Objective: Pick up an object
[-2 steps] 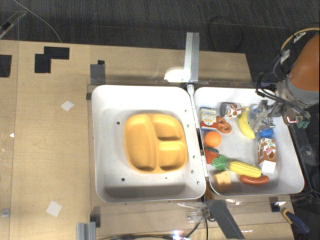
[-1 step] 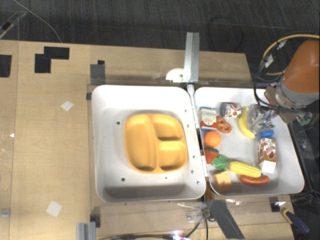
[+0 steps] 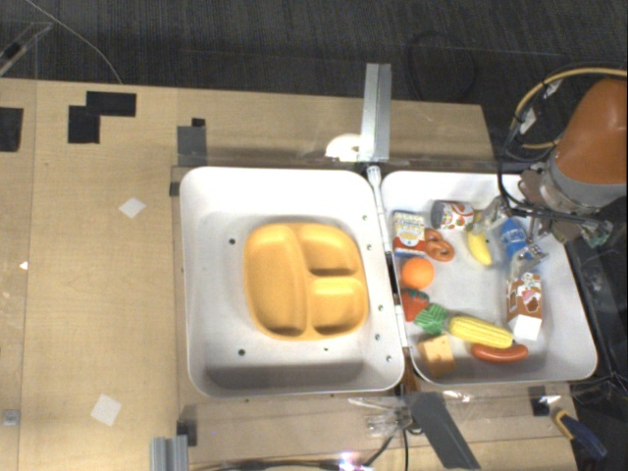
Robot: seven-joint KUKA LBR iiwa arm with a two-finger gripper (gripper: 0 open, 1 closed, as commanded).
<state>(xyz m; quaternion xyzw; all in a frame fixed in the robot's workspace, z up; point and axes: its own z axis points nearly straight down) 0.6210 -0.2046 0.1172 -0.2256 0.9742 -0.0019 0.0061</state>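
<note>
Left white plastic bin [image 3: 206,263] holds a yellow divided tray [image 3: 304,278]. Right white bin [image 3: 579,346] has toy food: orange ball [image 3: 417,274], corn cob [image 3: 479,331] w/ green leaves, red sausage [image 3: 498,352], yellow banana [image 3: 478,248], small milk carton [image 3: 526,302]. Gripper [image 3: 522,232] is at far right, over a blue object [image 3: 512,235]; open or closed, I cannot tell.

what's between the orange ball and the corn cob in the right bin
A small green toy lies between the round orange ball and the yellow corn cob, seen in the camera view.
</note>
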